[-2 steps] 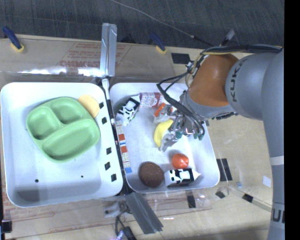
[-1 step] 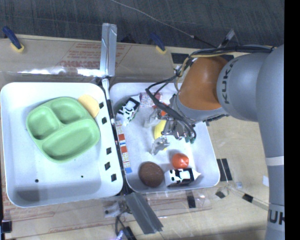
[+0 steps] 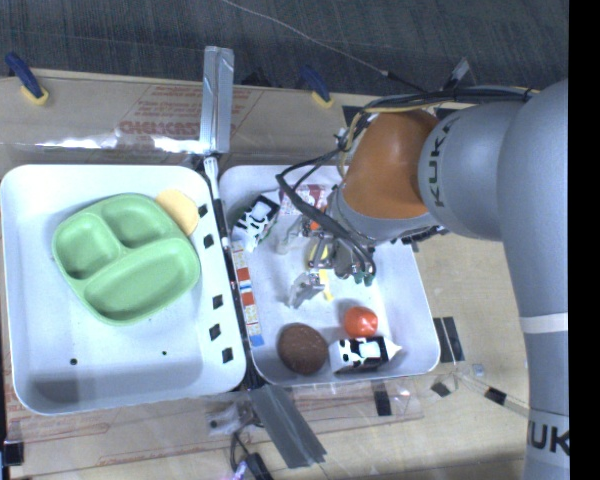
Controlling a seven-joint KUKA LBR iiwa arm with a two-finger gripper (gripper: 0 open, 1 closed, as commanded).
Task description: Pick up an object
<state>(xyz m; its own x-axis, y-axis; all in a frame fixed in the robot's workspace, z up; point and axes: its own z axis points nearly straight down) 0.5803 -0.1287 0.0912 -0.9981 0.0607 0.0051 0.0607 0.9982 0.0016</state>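
In the right bin [image 3: 418, 308], my gripper [image 3: 308, 280] hangs low over the middle of the floor, below the orange wrist band [image 3: 385, 163]. A brown ball [image 3: 302, 348] lies at the bin's front, just below the gripper. Right of the ball sit a red round object [image 3: 360, 320] and a black-and-white toy [image 3: 366, 353]. Another black-and-white item [image 3: 252, 220] rests at the bin's back left. I see nothing clearly held by the gripper.
The left bin [image 3: 20, 298] holds a green divided plate [image 3: 128, 258] with a yellow piece [image 3: 178, 208] at its back right corner. A divider ridge [image 3: 230, 278] separates the bins. Cables [image 3: 300, 183] loop off the wrist over the right bin's back.
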